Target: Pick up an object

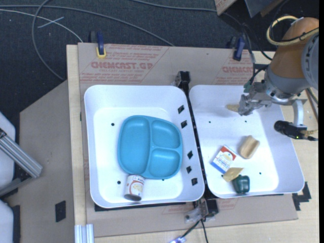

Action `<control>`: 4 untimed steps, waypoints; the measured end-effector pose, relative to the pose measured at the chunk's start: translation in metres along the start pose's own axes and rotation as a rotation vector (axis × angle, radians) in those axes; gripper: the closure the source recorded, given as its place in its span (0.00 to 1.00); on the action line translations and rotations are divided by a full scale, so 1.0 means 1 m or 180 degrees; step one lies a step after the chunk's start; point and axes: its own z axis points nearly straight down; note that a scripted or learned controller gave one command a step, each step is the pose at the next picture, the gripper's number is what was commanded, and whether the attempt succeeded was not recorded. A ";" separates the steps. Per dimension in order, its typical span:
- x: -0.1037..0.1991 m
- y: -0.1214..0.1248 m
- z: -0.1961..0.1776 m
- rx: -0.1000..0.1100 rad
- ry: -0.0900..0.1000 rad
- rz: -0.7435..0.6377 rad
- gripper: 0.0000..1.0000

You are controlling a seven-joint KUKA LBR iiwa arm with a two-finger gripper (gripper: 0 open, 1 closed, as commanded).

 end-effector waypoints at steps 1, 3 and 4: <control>0.004 0.008 -0.060 -0.0003 -0.0002 -0.0003 1.00; 0.047 -0.003 -0.093 0.0022 0.0006 -0.0004 1.00; 0.093 -0.005 -0.091 0.0019 0.0008 -0.0011 1.00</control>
